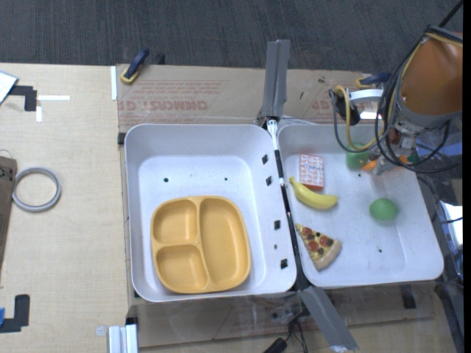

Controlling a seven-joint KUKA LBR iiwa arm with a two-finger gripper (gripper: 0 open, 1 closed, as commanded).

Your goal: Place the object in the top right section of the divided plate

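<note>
Risk here starts with the grasp itself. In the camera view, the arm (430,72) enters at the upper right of the frame, and its gripper (368,160) sits low over the upper part of the right bin (412,267), tangled behind cables; whether it is open or closed I cannot tell, and nothing can be made out in its hold. Something green and orange peeks out just under it, too hidden to name. Loose in the same bin lie a banana (313,195), a small carton (311,170) touching the banana's upper end, a pizza slice (319,245) toward the lower edge, and a green ball (383,209) right of centre. The divided plate (199,243) rests in the lower middle of the left bin (191,145), all three sections bare, so the transfer looks undone. Likely failures: the ball rolling away from a pinch, the carton and banana being caught together, or a release over the dividing ridge, dropping the object into the wrong section.
</note>
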